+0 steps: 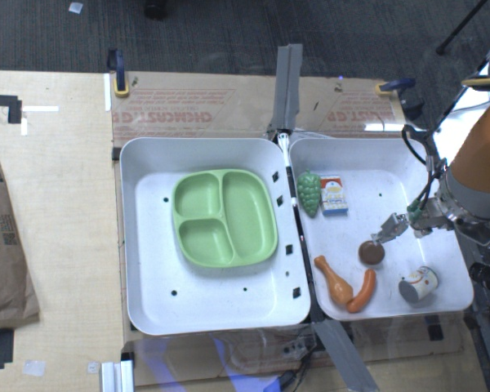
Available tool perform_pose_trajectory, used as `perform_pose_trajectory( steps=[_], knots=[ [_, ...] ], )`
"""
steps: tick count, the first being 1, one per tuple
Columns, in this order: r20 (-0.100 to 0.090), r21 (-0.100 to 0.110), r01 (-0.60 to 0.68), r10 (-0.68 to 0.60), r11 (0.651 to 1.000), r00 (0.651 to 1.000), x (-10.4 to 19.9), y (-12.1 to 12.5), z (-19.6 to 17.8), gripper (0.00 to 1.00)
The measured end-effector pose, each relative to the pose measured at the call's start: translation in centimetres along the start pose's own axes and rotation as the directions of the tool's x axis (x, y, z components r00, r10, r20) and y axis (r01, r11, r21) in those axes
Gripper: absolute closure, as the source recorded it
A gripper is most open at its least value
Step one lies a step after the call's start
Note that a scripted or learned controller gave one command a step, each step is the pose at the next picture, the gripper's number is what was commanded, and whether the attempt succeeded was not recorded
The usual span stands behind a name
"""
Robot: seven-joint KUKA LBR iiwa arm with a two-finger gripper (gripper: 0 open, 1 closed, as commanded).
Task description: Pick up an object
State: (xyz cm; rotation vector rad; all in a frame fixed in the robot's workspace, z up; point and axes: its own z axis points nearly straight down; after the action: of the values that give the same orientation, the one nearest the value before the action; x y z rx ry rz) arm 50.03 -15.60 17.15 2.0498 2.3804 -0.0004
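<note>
The right bin (392, 158) holds several small items. A brown round object (371, 253) lies near its middle, and my gripper (389, 229) hovers just above and to the right of it, pointing down-left with its tip close to the object's top edge. Nothing is visibly held. An orange drumstick toy (332, 277) and an orange-red sausage (363, 291) lie at the front. A white cup (418, 284) lies on its side at the front right. A green bunch of grapes (309, 193) and a small white-and-blue box (334, 195) sit at the back left.
A green divided plate (226, 217) lies in the left bin (147, 284). The ridge where the two bins meet (292, 219) runs between them. A brown paper bag (4, 243) lies on the bench at far left. Cables (425, 149) hang by the arm.
</note>
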Motion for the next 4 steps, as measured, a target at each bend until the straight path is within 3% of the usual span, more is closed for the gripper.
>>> perform_pose_trajectory(
  steps=[1, 2, 3, 4],
  knots=[
    [0.0, 0.001, -0.045, 0.045, 0.999, 0.999, -2.1, -0.6, -1.2, 0.0],
    [0.0, 0.001, -0.039, 0.039, 0.999, 0.999, 2.9, 1.8, 8.0, 0.0],
    [-0.001, 0.003, -0.043, 0.043, 0.999, 0.999, 2.8, 1.8, 7.2, 1.0],
    [0.001, 0.001, -0.007, 0.007, 1.0, 1.0, 6.1, 3.4, -2.0, 1.0]
  ],
)
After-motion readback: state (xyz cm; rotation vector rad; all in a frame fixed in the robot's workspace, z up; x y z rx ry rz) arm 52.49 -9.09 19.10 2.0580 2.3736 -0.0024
